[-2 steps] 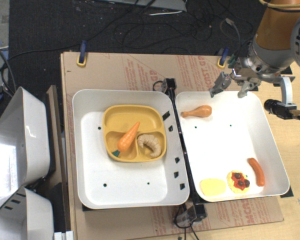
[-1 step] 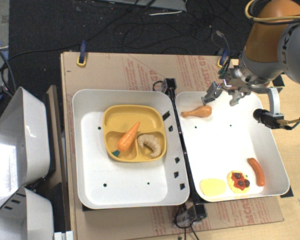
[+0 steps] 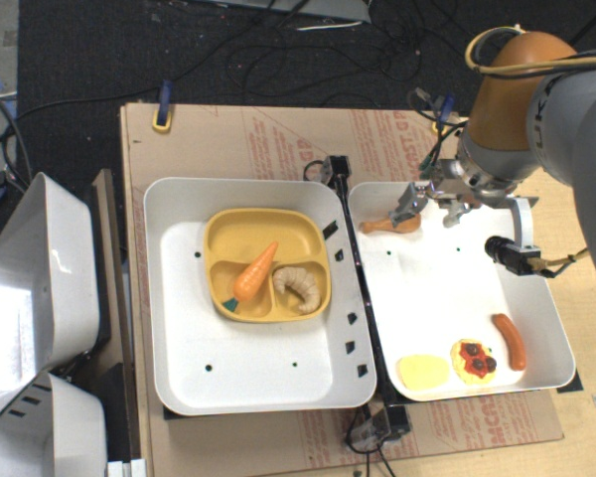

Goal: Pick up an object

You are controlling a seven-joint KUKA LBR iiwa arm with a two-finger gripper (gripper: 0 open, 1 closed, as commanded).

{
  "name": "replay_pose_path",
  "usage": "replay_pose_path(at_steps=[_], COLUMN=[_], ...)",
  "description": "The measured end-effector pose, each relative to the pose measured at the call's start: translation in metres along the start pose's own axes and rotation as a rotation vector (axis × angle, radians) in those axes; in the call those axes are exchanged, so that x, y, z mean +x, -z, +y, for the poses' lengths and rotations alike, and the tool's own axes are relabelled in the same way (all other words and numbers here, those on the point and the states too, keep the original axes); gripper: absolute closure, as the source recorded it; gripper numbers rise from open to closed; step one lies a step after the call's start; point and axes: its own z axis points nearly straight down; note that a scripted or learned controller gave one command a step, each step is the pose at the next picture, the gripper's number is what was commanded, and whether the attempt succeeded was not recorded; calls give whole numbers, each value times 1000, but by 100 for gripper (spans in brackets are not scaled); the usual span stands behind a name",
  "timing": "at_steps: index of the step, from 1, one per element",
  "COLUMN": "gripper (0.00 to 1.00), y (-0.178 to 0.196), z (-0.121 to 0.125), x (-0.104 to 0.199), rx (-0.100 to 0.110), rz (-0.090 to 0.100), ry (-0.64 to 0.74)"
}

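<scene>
My gripper point(image 3: 433, 210) hangs over the back of the right bin point(image 3: 447, 286), open, its two fingers spread apart. A small orange-brown food piece point(image 3: 389, 226) lies on the bin floor at the back left corner, just beside and below the left finger point(image 3: 411, 207). Nothing sits between the fingers. At the front of the same bin lie a red sausage point(image 3: 510, 341), a small pizza piece point(image 3: 474, 361) and a pale yellow disc point(image 3: 422, 371).
The left bin point(image 3: 179, 296) holds a yellow divided plate point(image 3: 223, 235) with a carrot point(image 3: 255, 271) and a beige shrimp-like piece point(image 3: 298, 286). A black divider point(image 3: 356, 286) separates the bins. Cables hang near the wrist at right.
</scene>
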Motion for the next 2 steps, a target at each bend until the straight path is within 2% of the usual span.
replay_pose_path(at_steps=[1, 2], gripper=[0, 100], y=[-47, -34], z=[9, 9], x=[1, 1], rx=[-2, -7], rz=[0, -1], ry=[4, 4])
